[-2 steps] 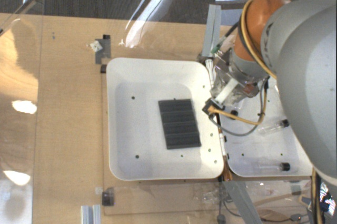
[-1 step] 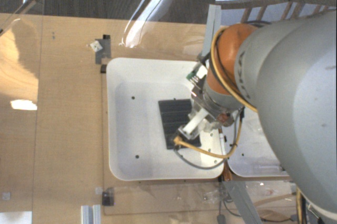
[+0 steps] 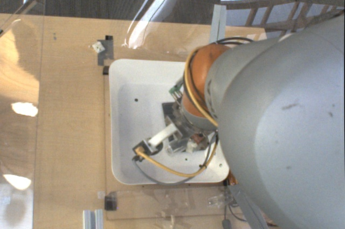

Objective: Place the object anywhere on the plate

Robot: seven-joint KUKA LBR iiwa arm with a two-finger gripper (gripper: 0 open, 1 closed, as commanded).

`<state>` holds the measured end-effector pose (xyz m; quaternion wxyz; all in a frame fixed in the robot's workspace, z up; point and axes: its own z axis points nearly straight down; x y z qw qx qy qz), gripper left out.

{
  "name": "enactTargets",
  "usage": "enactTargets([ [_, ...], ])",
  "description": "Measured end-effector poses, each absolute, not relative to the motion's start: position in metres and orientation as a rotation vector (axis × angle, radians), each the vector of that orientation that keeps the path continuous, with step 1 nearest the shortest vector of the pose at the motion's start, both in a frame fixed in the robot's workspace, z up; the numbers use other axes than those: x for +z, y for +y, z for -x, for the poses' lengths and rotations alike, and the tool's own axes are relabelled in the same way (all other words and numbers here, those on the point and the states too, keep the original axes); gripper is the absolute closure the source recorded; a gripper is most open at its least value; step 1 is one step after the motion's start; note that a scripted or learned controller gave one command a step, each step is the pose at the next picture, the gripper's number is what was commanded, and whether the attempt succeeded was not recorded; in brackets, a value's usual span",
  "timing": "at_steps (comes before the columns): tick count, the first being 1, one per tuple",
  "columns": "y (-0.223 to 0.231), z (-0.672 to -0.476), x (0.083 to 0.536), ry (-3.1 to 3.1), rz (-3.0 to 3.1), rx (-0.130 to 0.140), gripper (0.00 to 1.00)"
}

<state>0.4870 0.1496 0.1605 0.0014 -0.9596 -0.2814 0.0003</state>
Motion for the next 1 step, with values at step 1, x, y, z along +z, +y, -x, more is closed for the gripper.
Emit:
enactTargets([
  [1,0.2349,-0.5329,0.2128,-1.083,2.947,-0.004,1.00],
])
